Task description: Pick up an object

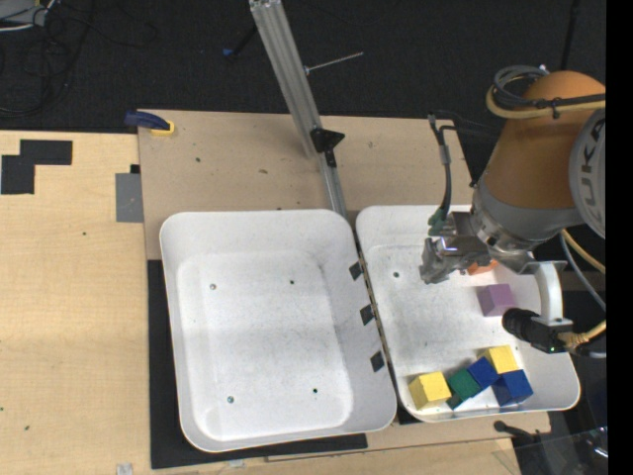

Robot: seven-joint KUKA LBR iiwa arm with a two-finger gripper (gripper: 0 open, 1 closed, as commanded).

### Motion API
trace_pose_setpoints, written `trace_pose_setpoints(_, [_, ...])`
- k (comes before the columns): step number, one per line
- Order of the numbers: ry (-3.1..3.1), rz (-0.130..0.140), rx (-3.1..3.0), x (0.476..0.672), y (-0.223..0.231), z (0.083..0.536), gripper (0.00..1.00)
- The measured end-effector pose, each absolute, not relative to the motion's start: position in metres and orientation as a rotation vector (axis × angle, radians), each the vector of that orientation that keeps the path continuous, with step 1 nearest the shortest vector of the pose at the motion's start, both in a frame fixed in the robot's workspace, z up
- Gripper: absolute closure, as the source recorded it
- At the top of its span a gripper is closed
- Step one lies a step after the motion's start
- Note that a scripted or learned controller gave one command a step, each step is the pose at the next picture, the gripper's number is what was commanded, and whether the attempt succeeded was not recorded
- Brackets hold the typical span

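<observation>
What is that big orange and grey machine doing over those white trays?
It is a robot arm meant to pick up an object. Its gripper hangs over the upper part of the right bin. A purple block lies just beside it, and yellow, green and blue blocks sit clustered in that bin's near corner. Whether it has grabbed anything is unclear. The left bin sits alongside.

one fixed overhead view, slanting down on both bins [297, 228]

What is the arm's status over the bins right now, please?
Gripper low over right bin, jaws unclear. Purple block loose beside it. Yellow, green, blue blocks clustered at near corner. Nothing blocking.
</observation>
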State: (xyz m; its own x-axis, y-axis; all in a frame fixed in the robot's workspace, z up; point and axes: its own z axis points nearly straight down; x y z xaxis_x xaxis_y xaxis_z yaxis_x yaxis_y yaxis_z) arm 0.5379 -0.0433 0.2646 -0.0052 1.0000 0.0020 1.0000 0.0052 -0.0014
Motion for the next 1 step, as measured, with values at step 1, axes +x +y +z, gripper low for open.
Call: trace_pose_setpoints(1, [-2.223, 0.002, -2.216, 0.5642, -0.004, 0.2515, 1.0])
